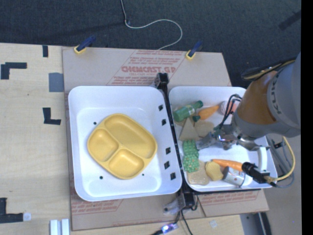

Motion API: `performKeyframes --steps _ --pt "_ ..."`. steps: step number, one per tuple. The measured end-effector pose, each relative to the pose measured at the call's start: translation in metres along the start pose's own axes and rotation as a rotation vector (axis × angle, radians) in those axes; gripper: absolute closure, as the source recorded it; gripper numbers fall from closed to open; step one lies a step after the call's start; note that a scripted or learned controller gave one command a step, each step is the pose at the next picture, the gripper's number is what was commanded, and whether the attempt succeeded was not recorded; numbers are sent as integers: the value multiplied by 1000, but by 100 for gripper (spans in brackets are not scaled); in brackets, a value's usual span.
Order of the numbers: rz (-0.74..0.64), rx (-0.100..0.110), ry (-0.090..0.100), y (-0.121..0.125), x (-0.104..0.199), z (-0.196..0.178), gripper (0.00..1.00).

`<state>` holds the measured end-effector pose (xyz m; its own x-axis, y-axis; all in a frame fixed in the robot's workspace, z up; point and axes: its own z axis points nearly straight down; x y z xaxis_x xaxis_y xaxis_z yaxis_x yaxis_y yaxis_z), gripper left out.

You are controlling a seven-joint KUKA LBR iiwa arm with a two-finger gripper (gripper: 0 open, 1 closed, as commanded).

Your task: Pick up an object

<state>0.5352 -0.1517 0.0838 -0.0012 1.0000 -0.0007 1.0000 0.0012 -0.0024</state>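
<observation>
Reaching in from the right, the gripper hangs low over the right white bin; I cannot tell how it is set. It should settle squarely over one item, perhaps the green dotted block. Nearby lie a green bottle and an orange carrot. The left white bin holds a yellow divided tray.

A: arm covers the back right corner of the right bin. Its far end runs off the right edge.

B: gripper?

A: dark and small among the clutter. Fingertips blend into the tan pieces, can't tell their gap.

B: objects?

A: orange carrot partly behind the wrist. Tan flat piece at the front wall partly under the yellow lump. Can't identify either.
</observation>
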Motion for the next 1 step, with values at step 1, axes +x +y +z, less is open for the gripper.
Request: performKeyframes --steps 1 --pt "0 -3 -2 1 0 -11 100"
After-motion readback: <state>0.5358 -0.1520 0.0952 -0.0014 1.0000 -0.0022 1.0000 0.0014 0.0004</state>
